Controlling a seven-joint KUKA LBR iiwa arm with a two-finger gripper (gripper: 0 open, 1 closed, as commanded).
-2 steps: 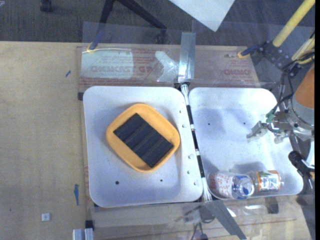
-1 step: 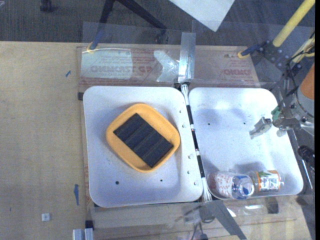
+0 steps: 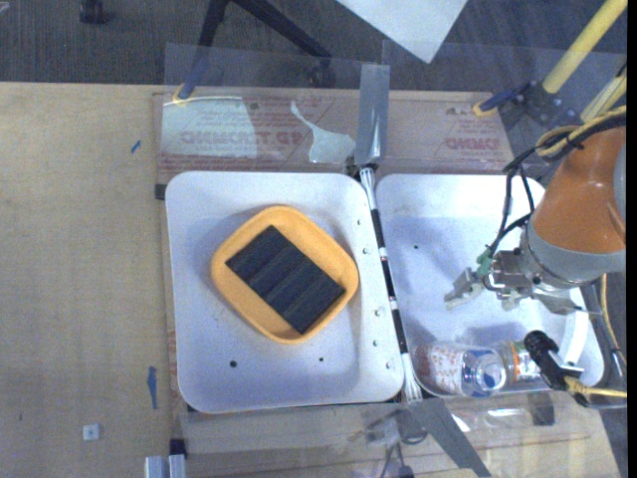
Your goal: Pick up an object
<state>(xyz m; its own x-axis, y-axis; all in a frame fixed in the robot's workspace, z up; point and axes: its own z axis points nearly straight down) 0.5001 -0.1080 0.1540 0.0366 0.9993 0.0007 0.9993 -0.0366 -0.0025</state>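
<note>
Reaching in from the right, the gripper (image 3: 466, 289) hangs over the right bin (image 3: 428, 217), its two metal fingers (image 3: 460, 293) spread apart with nothing between them, pointing toward the middle of that bin's floor. Green fittings sit just behind the fingers, and black cables loop up past the arm's orange band (image 3: 587, 202).

Along the near edge of the right bin lies a clear plastic bottle (image 3: 476, 366) on its side, with a reddish patterned label and a blue patch; the print on it is too small to read. It rests below and a little right of the fingers, apart from them.

The left bin (image 3: 199, 366) holds an orange tray (image 3: 285, 272), tilted diamond-wise, with a dark ribbed insert in it.

Behind both bins a cardboard strip (image 3: 239, 132) under clear film bears faded reddish lettering, too washed out to make out. A white sheet (image 3: 403, 3) and a chair base (image 3: 214, 8) lie on the floor beyond
</note>
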